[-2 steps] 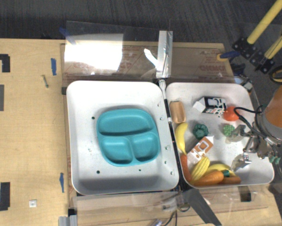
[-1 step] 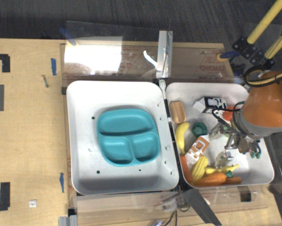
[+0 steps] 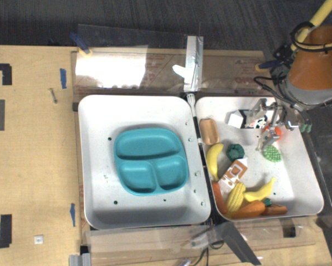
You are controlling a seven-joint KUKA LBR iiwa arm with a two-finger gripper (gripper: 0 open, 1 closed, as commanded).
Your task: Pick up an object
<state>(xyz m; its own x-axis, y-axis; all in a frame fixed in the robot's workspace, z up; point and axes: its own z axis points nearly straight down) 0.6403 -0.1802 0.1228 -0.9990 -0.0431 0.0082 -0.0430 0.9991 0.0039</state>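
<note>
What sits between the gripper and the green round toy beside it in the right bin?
Nothing visible. The gripper hangs above the right bin, and the green toy lies just below it on bare bin floor, apart from the other toys.

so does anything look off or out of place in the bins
Nothing looks spilled or damaged. The teal divided tray sits slightly askew in the left bin. The toy food, including a banana and a carrot, lies heaped against the right bin's near-left corner. The gripper hangs over that bin.
</note>
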